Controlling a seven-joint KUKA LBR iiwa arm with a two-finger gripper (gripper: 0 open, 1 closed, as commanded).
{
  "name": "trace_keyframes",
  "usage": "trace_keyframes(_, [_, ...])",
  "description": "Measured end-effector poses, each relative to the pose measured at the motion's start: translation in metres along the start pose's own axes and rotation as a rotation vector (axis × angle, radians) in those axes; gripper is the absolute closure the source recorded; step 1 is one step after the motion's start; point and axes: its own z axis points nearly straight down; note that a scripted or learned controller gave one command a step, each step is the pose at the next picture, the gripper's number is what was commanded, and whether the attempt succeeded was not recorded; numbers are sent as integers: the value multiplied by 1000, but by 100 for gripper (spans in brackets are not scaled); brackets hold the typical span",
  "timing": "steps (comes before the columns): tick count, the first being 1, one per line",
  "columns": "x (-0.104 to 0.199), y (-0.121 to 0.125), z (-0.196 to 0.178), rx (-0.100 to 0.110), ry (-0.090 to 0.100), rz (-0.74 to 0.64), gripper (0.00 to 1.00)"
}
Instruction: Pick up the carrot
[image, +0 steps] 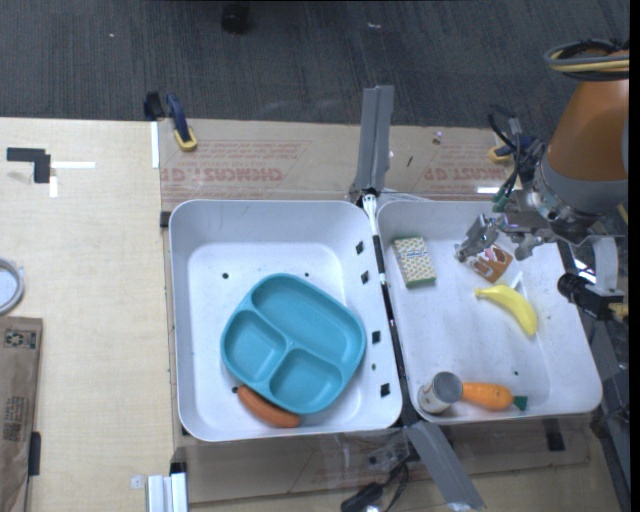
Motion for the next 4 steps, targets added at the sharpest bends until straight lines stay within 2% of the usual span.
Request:
trace_keyframes(1, [-40,-81,49,-2,0,-213,0])
trace_keyframes(2, [-20,-108,85,-1,1,-376,0])
trace_keyframes(3, [-23,-108,129,-2,1,-561,0])
trace_keyframes(4, [-23,-107,120,-4,0,-557,100])
